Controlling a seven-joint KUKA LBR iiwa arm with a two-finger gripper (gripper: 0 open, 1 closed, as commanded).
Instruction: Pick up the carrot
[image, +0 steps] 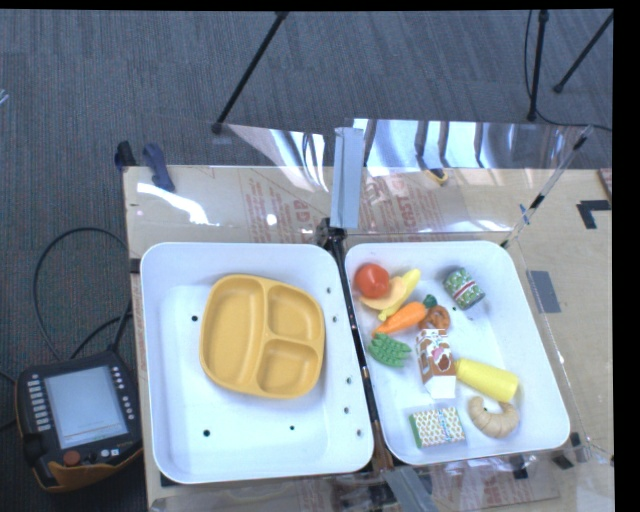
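The carrot (403, 317) lies in the right bin (530, 300), in that bin's upper left part, toward the far edge of the worktop (230, 205) and close to the wall shared with the left bin (160, 300). Its long axis runs on a slant: the orange tip points down toward the shared wall, and the green top (429, 301) sits up toward the bin's middle. Neighbours crowd it. A banana (398, 293) and a tomato (371, 279) lie just above it, a green leafy piece (389, 350) just below, a small carton (436, 362) to its lower right, and a brown round piece (438, 318) just beside its green top.

The state of the hand cannot be told.

Judging from the rig, a reach from the worktop's right edge would cross the can (463, 288) and the yellow cylinder (487, 380) before meeting the carrot. The pinch would probably go best across the slanted body, since the flanks look freer than the ends.

The left bin carries a yellow divided plate (263, 335).
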